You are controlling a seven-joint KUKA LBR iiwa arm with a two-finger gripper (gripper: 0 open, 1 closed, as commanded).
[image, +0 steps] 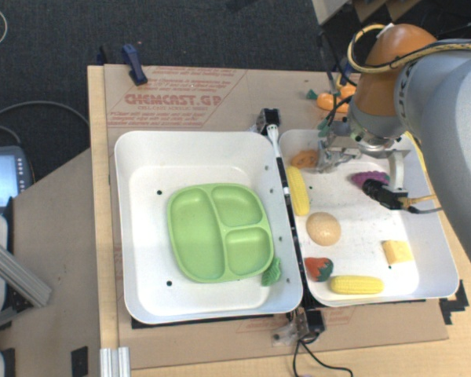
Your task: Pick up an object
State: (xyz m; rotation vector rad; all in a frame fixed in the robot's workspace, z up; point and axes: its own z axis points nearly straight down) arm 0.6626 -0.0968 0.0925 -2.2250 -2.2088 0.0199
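Note:
My gripper [330, 160] hangs low over the far left corner of the right bin [424, 277]. Just to its left lies an orange-brown piece [304, 159]; whether they touch I cannot tell. To its right is a purple piece [367, 179]. Nearer the front lie a long yellow piece [298, 191] against the left wall, a beige ball [323, 228], a red piece with a green top [319, 268], a yellow corn cob [355, 285] and a yellow block [397, 251].
The left bin [141, 179] holds a green divided plate [218, 231] with a small green leafy piece [272, 272] at its front right corner. An orange toy [330, 100] lies on the bench behind the right bin. A blue clamp [133, 63] sits at the bench's back left.

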